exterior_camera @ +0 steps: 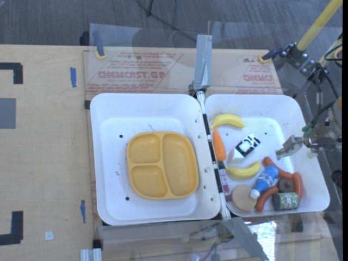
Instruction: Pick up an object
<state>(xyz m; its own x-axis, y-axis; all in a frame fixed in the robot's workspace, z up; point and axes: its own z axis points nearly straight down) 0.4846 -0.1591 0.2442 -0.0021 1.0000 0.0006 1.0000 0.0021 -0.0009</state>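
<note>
Camera view: claw over right bin, nothing visibly between fingers.

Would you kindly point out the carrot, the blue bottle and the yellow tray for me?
carrot [218,144], camera view, middle of its orange body.
blue bottle [266,179], camera view, middle of its blue label.
yellow tray [176,162], camera view, floor of its large right compartment.

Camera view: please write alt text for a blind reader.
A gripper hangs over the right bin, which holds toy food: bananas, a carrot and a bottle. The left bin holds a yellow tray.
</note>
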